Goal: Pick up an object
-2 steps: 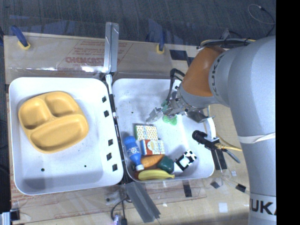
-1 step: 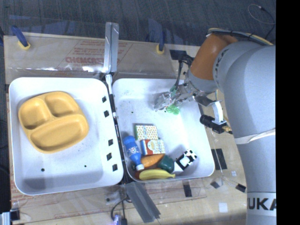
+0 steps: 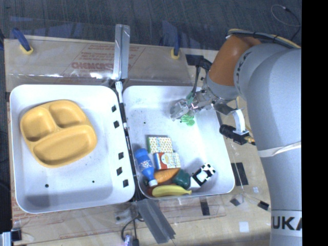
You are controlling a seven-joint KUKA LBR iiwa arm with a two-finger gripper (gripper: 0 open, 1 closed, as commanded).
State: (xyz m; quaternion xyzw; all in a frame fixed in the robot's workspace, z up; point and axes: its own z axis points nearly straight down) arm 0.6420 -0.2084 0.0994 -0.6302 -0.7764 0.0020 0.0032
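Banana lengthwise along bin's near wall

Both bins, the left bin and the right bin, look like smooth white plastic with a soft sheen. The yellow divided tray appears as matt moulded plastic. The bench is covered by a clear, glossy film over printed paper. My arm has a smooth grey painted casing with a glossy orange band. The banana and blue bottle look like shiny plastic. The cartons look like printed card.
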